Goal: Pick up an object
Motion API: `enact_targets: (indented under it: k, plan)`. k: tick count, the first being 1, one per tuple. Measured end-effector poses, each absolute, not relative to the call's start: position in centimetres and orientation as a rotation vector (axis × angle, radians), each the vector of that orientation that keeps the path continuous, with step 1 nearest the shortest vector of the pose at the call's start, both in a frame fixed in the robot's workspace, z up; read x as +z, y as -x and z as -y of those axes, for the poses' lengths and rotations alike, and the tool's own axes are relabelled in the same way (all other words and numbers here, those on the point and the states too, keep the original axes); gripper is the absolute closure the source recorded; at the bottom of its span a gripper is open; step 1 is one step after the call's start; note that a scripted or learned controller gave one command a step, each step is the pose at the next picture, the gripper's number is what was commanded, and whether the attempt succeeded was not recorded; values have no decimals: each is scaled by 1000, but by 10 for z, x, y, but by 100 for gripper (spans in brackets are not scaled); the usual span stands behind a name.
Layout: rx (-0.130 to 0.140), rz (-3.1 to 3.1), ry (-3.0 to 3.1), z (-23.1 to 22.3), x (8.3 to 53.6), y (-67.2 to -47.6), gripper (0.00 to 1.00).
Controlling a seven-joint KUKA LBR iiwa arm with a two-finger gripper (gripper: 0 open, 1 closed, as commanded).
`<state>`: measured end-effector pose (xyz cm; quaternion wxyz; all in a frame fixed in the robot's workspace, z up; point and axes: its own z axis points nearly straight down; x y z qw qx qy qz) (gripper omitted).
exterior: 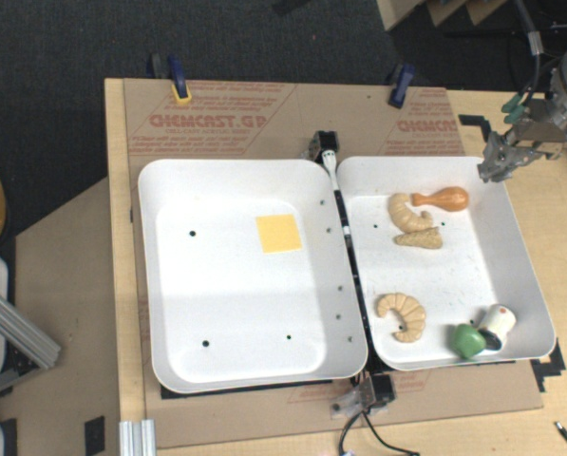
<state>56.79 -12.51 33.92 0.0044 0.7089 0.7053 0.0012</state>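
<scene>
In the left bin (169, 283) lies a flat yellow square (278, 234). The right bin (511, 245) holds an orange drumstick-shaped toy (443, 199) touching a tan croissant (409, 213), with a small tan pastry (419, 240) just below them. A second croissant (404, 316) rests near the front. At the front right corner sits a green and white object (480, 334). My gripper (500, 165) hangs over the right bin's far right corner, apart from every object; I see nothing in it.
Blue clamps (179, 76) (401, 85) hold the brown board at its far edge. A black divider strip (345, 245) runs between the bins. A cable and connector (368, 397) lie at the front edge. Aluminium framing (12, 335) stands at the left.
</scene>
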Motion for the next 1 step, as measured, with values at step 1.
enact_targets:
  k: [1]
  plan:
    - [22,-2210,-2207,108,541,-478,100]
